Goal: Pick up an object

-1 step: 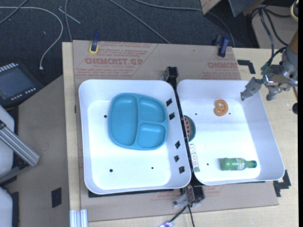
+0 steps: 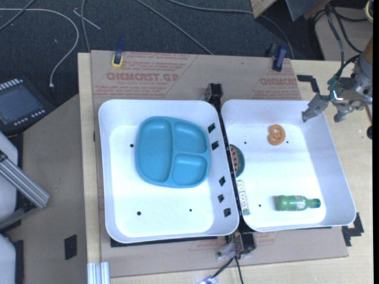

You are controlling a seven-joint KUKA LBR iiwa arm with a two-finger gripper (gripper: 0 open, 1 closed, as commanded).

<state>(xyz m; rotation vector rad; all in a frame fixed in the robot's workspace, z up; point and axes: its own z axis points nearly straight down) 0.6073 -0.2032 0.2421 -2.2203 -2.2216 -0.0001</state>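
The gripper is seen with jaws spread open and nothing between them, poised above the right bin's far right rim. A pretzel and a green bottle are left lying in that bin, well apart; a blue divided plate is held in the left bin.

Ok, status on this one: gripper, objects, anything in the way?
Gripper open, above right bin's far right corner, holding nothing. Pretzel and green bottle lie untouched in that bin. Nothing in the way.

Bright, even overhead light; soft shadows, slightly soft focus.
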